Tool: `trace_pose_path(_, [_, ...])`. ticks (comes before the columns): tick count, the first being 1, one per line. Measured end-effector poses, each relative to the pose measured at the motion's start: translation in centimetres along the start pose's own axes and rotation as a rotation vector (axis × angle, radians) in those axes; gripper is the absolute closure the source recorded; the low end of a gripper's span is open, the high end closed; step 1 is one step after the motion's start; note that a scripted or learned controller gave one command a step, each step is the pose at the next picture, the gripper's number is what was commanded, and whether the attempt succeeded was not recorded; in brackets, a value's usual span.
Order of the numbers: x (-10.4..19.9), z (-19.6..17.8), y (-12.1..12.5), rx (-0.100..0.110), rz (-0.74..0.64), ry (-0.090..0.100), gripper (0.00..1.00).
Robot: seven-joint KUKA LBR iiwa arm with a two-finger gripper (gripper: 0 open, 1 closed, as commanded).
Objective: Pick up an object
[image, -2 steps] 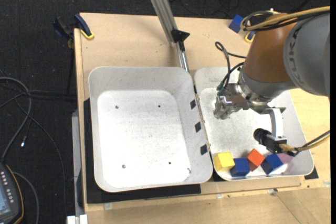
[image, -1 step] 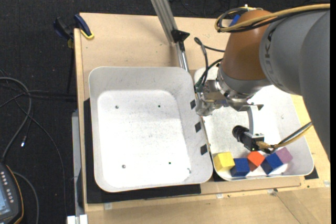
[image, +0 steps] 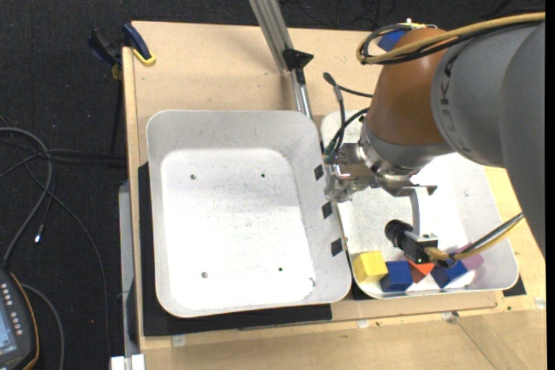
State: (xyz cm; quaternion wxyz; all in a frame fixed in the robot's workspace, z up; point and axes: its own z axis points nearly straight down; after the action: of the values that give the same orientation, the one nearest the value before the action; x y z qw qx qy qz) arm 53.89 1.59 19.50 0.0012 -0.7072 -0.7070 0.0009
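Yellow block (image: 368,264) at right bin (image: 475,186) front edge, beside blue block (image: 397,276), apart from tool (image: 351,173); tool state unclear.

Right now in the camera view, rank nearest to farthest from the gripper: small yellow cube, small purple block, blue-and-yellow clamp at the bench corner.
1. yellow cube: near-left corner of the right bin, just below the gripper.
2. purple block: same bin, near-right corner.
3. blue-and-yellow clamp: far-left corner of the bench.

Far half of right bin (image: 470,195) hidden under the arm (image: 416,100), purple block (image: 473,261) partly covered
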Motion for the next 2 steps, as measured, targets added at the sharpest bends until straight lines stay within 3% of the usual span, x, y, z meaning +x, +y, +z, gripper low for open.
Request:
trace_pose_path(1, [0.0, 0.0, 0.1, -0.002, 0.001, 0.0, 0.0])
trace_pose_path(2, [0.0, -1.0, 0.2, -0.004, 0.0, 0.0, 1.0])
